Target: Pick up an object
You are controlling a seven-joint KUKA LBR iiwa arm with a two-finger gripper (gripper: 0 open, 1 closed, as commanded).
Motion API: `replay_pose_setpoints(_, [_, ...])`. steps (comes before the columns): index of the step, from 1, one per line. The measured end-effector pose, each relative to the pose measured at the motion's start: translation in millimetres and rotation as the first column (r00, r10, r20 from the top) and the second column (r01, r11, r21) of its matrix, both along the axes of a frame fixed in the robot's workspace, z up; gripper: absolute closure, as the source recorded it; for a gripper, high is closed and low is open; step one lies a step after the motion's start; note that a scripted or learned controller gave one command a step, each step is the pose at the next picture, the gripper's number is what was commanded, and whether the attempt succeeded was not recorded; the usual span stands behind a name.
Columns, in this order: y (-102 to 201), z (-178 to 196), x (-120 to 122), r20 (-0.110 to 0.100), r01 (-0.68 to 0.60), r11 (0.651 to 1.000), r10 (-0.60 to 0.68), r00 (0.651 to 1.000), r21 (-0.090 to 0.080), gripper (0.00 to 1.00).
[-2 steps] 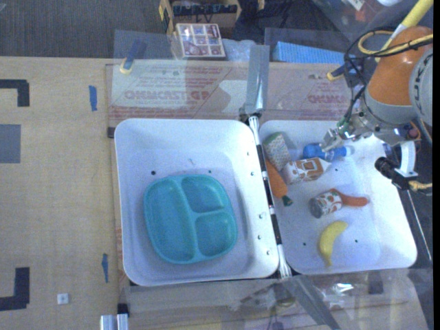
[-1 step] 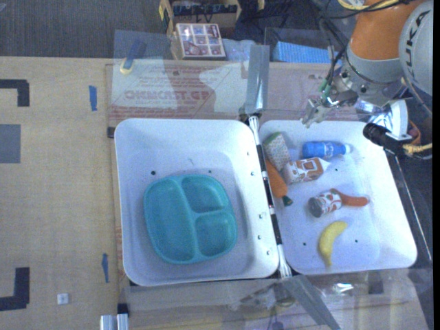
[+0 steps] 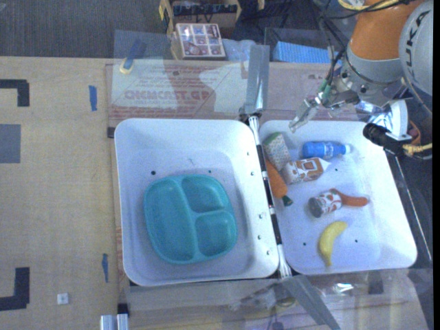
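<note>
banana [image 3: 330, 241] lies near right bin's [image 3: 399, 253] front edge (open floor beside).

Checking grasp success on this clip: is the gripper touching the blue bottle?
Apart. The camera view shows the gripper above the right bin's far rim, with white bin floor between it and the blue bottle.

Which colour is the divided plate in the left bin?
Teal, the divided plate lies in the left bin; camera view.
</note>
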State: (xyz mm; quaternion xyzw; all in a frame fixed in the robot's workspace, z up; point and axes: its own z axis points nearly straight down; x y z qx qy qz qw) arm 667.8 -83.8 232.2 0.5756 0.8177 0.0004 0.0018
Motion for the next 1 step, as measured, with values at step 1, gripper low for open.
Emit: replay_pose_setpoints(1, [-38.7, -109.9, -25.9, 0.028, -0.014, 1.000, 0.014, 1.000, -0.002, 0.00])
